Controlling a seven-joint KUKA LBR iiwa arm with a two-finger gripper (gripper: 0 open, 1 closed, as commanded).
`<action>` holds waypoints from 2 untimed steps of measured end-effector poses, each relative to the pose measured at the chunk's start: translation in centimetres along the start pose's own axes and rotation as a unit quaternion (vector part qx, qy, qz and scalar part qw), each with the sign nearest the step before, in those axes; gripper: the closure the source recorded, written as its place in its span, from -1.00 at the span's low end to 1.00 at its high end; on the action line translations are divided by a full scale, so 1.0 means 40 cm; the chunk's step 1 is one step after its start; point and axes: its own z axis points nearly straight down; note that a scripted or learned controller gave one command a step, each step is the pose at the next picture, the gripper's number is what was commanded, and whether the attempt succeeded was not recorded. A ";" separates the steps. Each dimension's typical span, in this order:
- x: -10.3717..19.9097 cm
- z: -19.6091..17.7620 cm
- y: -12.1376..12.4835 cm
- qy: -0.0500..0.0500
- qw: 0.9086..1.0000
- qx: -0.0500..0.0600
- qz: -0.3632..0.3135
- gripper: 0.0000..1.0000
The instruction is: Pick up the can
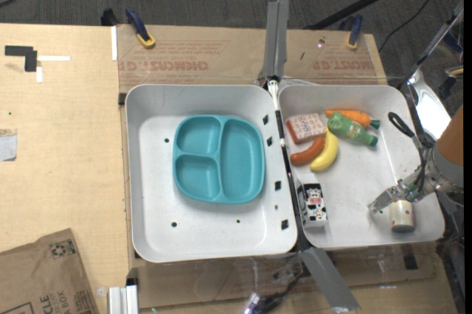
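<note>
Arm low over right bin [346,231], tool [394,200] beside can [402,216], grip unclear

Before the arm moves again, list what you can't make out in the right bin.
1. Gripper: too small and cluttered with cables to tell its finger state, or whether it touches the can.
2. Arm: cut off by the right edge.
3. Can: label unreadable, blurred and pale against the right bin.
4. Red packet: print too small to read.
5. Sausage: one end hidden under the banana.
</note>
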 end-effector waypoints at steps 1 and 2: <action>0.000 0.000 0.000 0.000 1.000 0.000 -0.003 -1.00; 0.000 0.000 0.000 0.000 1.000 0.000 0.003 -1.00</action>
